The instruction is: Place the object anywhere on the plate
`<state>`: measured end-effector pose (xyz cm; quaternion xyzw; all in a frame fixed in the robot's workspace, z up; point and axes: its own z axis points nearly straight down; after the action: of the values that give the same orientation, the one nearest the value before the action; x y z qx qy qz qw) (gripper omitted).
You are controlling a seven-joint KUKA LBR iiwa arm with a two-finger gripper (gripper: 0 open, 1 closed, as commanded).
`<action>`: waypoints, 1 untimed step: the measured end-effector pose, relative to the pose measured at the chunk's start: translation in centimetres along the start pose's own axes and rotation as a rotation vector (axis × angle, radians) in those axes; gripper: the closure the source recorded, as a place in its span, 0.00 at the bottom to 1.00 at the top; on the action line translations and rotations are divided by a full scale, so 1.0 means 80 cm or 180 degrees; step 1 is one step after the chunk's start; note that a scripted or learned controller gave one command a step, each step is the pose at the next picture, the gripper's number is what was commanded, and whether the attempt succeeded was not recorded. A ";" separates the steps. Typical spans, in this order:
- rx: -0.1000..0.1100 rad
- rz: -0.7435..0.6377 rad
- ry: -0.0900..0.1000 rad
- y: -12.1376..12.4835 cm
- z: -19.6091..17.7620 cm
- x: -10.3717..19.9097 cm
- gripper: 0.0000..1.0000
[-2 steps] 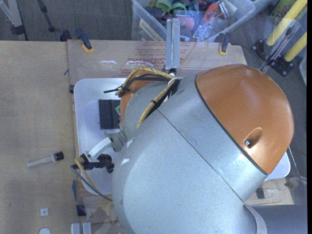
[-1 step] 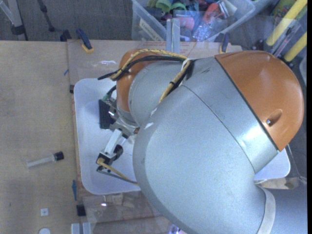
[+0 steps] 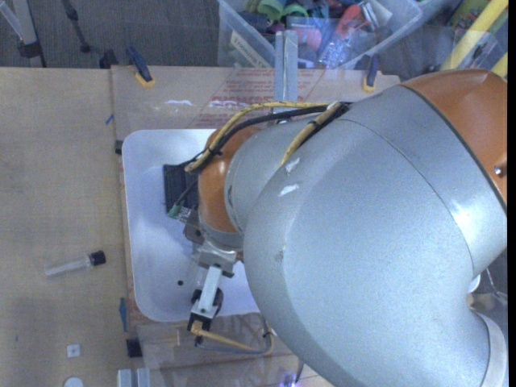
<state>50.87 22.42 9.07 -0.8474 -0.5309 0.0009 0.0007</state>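
Note:
My grey arm fills most of the view from the right. Its orange-banded wrist reaches down into the left white bin. The gripper sits low over the middle of that bin's floor, and the wrist above it hides most of it. A tiny dark speck lies on the bin floor just in front of the gripper.
On the wooden bench left of the bin lies a small clear tube with a black cap. A clear tub of colourful toys stands behind the bins. Blue clamps hold the back edge. Small bits lie by the bin's front corner.

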 end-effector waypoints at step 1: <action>-0.0031 -0.1077 0.0013 -0.006 -0.021 -0.065 1.00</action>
<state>48.21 17.97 10.75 -0.7459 -0.6660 -0.0035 -0.0022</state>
